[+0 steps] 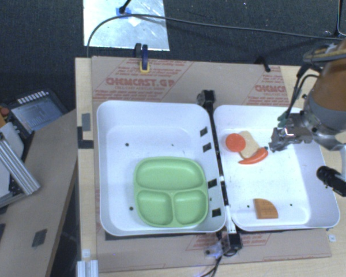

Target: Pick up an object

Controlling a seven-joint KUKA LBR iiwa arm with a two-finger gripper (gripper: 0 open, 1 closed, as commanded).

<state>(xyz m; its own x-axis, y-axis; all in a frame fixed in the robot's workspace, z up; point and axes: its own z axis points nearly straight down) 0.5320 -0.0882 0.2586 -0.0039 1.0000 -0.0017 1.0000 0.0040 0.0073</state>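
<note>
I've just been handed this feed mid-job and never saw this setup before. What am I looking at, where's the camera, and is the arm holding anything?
One camera looks down at a slant on two white bins. The left bin holds a green divided plate. The right bin holds an orange round piece, a beige piece, a red strip and a brown wedge. The grey robot arm reaches in from the right; its gripper sits just right of the red strip. I see nothing held.
</note>
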